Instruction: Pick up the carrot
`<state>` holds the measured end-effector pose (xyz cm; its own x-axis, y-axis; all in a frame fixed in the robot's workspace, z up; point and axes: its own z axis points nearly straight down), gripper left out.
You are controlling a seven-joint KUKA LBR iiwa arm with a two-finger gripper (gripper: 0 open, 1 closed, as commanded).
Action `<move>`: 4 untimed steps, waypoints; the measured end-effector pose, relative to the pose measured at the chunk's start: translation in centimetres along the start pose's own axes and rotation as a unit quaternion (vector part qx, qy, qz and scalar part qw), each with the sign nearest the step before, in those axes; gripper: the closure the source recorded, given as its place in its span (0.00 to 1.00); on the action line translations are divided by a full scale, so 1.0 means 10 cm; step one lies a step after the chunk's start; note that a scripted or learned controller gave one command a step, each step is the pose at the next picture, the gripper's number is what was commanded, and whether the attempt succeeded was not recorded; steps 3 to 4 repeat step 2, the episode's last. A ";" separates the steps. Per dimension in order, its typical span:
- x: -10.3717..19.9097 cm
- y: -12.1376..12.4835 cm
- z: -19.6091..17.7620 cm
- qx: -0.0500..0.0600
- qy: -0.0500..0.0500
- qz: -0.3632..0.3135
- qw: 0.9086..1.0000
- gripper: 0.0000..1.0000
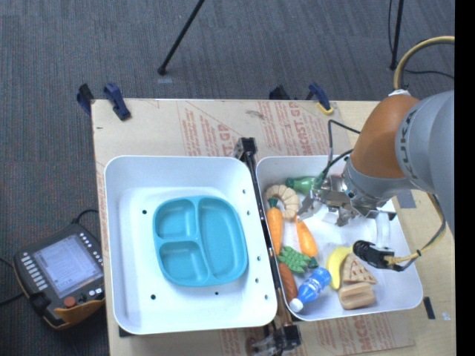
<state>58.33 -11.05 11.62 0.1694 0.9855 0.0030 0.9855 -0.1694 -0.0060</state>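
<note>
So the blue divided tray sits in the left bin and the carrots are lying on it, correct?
Not quite. The blue divided tray does sit in the left bin, but the camera view shows the carrots lying in the right bin, beside the other toy food, not on the tray.

I see the orange carrot [275, 229] lying lengthwise along the right bin's left wall. Its narrow end points toward me.

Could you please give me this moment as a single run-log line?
stage: reaching | gripper: above right bin, near carrot | carrot: lying in right bin, not held | blue tray: left bin
</note>
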 end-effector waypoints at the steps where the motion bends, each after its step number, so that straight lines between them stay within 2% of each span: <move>1: 0.15 -0.04 0.29 -0.001 -0.001 -0.012 1.000 0.00; 2: 0.15 -0.04 0.19 0.000 0.000 -0.009 1.000 1.00; 4: 0.15 -0.04 0.19 0.000 0.000 -0.009 1.000 1.00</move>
